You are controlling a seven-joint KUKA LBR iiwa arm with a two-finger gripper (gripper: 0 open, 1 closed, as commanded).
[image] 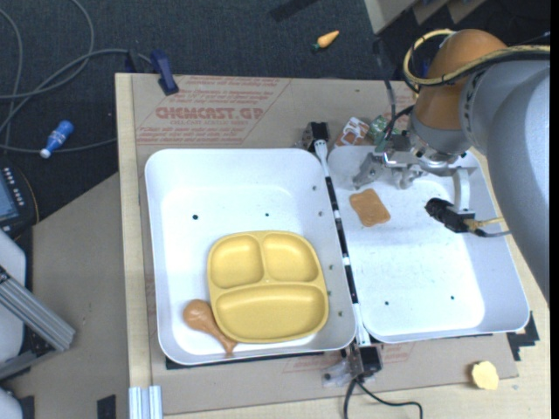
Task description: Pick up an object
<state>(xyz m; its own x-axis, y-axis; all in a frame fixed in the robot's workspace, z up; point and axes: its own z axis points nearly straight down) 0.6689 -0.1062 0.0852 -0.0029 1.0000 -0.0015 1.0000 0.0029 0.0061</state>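
A flat brown toast-like piece (369, 207) lies in the right bin (437, 312), near its far left corner. My gripper (384, 173) hangs over the far edge of that bin, just beyond and slightly right of the brown piece. Its fingers (362, 176) are spread open with nothing between them. In the left bin (175, 190) sits a yellow divided plate (265, 285). A tan drumstick-shaped toy (206, 319) lies against the plate's front left side.
A small crumpled wrapper (354, 132) lies on the board behind the right bin. A yellow lump (483, 374) rests off the bin's front right corner. A blue clamp (162, 72) sits at the board's far left; a blue bottle (58, 136) and an orange bit (327, 38) lie on the floor.
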